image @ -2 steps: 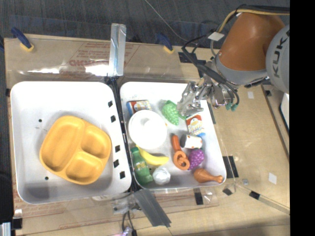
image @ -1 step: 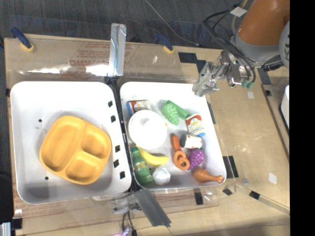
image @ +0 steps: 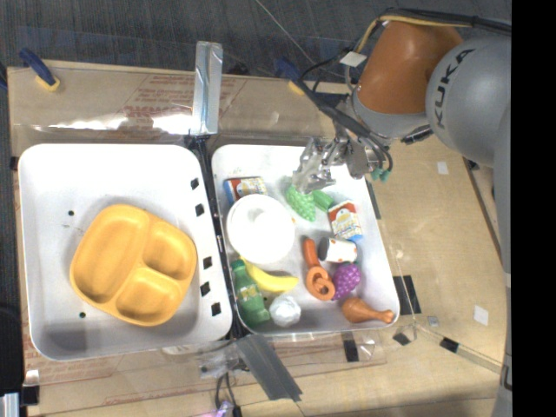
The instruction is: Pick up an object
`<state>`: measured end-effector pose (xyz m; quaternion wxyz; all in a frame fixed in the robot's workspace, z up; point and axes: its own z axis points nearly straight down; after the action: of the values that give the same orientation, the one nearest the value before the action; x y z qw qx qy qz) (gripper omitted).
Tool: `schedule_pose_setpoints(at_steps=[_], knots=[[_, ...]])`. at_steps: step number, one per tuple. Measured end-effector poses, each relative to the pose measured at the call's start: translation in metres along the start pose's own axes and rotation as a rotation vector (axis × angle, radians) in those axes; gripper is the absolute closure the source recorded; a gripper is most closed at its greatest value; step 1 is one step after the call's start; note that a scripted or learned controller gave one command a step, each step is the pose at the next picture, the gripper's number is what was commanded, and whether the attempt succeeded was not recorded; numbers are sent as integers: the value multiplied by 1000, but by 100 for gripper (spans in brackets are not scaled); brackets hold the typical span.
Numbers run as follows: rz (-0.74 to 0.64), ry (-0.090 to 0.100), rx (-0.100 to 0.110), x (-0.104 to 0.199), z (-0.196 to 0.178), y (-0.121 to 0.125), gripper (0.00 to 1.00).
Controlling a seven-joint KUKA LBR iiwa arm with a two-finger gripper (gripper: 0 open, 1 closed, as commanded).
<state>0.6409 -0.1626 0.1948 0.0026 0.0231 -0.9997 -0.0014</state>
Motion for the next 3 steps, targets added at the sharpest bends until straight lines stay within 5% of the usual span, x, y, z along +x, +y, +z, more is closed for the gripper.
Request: schedule_pose_setpoints(at_steps=[1,2,3], knots=[[406,-12,3,-4,-70,20,100],[577,-11,3,1,-125,-9,100],[638,1,1,55,-51,51,100]])
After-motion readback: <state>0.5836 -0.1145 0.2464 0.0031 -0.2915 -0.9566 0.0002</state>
